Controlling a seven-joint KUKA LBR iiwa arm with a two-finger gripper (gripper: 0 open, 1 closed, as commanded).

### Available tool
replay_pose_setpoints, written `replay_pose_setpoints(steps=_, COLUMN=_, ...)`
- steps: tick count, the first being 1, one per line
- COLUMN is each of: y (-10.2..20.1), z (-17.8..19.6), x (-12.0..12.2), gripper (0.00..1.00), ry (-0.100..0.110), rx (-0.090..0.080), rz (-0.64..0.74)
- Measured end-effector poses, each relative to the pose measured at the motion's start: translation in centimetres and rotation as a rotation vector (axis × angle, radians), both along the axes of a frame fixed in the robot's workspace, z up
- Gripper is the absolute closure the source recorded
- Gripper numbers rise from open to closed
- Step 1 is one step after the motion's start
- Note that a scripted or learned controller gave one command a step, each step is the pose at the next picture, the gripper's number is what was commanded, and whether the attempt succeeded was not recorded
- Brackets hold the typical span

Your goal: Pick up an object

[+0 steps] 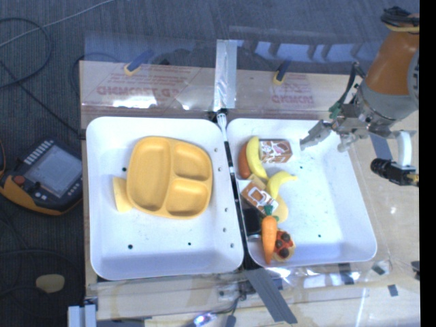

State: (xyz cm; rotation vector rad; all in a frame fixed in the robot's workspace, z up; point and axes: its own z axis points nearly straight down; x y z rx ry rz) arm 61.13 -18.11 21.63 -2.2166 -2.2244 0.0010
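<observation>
My gripper [329,139] hangs over the upper right part of the right bin [340,213], fingers spread open with nothing between them. To its left, along the bin's left side, lies a pile of toy food: a brown snack packet [275,150], a banana [253,157], a second banana [280,180], a red sausage [242,162], another small packet [257,196], an orange carrot [270,236] and a red and black piece [284,244]. The nearest item, the brown snack packet, lies apart from the gripper's left finger [312,136].
The left bin [102,237] holds a yellow divided plate [169,177] with a pale yellow wedge [121,193] at its left edge. A raised wall [231,182] splits the two bins. The arm's orange band [392,67] rises at the upper right.
</observation>
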Motion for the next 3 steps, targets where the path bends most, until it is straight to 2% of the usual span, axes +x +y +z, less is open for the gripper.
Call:
replay_pose_setpoints(steps=1, y=3.7, z=-9.8, x=0.4, gripper=0.0, ry=0.002, rx=-0.002, rz=-0.028)
replay_pose_setpoints(steps=2, y=6.3, z=-12.6, x=-0.8, gripper=0.0, ry=-0.013, rx=-0.009, rz=0.11)
replay_pose_setpoints(steps=3, y=4.8, z=-12.8, x=4.7, gripper=0.0, ry=0.053, rx=0.016, rz=0.042)
